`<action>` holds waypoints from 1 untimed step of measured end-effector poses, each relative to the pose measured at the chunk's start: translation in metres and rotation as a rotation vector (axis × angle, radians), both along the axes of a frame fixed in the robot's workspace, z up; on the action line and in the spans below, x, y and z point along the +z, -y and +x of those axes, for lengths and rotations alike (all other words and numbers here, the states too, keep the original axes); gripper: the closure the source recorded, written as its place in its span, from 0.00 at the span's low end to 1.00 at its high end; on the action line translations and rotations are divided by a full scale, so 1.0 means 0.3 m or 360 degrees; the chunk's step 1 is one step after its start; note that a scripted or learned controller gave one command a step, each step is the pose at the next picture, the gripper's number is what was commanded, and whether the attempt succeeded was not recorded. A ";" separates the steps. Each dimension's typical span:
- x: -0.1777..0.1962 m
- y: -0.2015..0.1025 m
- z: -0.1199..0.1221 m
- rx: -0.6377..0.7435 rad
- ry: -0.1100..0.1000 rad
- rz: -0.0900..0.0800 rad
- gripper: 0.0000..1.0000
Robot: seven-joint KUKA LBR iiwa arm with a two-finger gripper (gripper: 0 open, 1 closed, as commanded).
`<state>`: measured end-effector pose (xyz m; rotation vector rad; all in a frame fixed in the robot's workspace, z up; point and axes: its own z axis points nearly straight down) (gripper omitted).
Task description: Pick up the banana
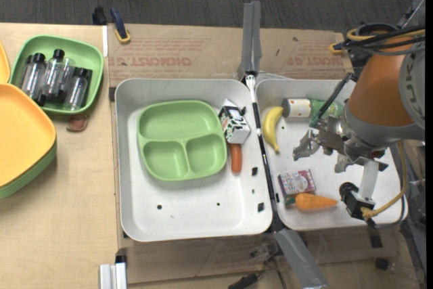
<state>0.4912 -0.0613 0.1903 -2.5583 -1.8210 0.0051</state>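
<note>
Where the right bin [399,213] meets its neighbour, banana [272,126] untouched.

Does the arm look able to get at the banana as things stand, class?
Probably yes. The banana lies bare at the left side of the right bin, nothing on top. The gripper hangs close to its right in that bin; only a small bottle lies nearby.

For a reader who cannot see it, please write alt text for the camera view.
A banana lies in the right white bin, with the robot's claw hovering just right of it. A carrot and a small packet lie nearby; the left bin holds a green divided tray.
</note>
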 end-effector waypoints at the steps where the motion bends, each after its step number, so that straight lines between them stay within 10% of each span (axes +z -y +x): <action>1: -0.002 -0.057 0.157 -0.0450 -0.0004 -0.0004 0.00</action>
